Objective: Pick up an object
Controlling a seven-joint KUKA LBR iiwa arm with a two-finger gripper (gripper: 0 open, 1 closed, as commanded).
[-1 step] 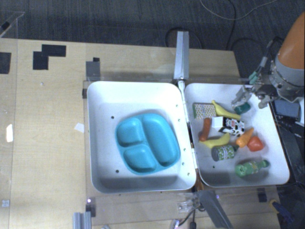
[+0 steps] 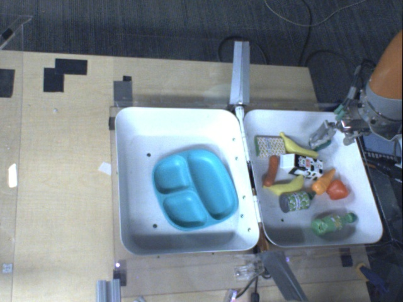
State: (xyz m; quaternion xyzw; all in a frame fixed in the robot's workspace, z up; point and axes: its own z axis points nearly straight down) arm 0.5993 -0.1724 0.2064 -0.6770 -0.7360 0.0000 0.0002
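Note:
The right bin (image 2: 371,228) holds several small items: a yellow banana (image 2: 297,146), a second yellow banana (image 2: 286,186), a reddish sausage (image 2: 271,170), a patterned flat box (image 2: 269,145), a black-and-white carton (image 2: 307,164), an orange carrot (image 2: 323,180), a red pepper (image 2: 338,190), a dark green can (image 2: 296,201) and a green bottle (image 2: 332,223). My gripper (image 2: 323,136) hangs over the bin's far right part, just right of the upper banana. It looks open, with nothing between its fingers.
The left bin (image 2: 135,137) holds a blue divided tray (image 2: 195,187). A metal post (image 2: 240,74) stands at the back between the bins. Wooden bench top lies to the left, and cables lie on the dark floor behind.

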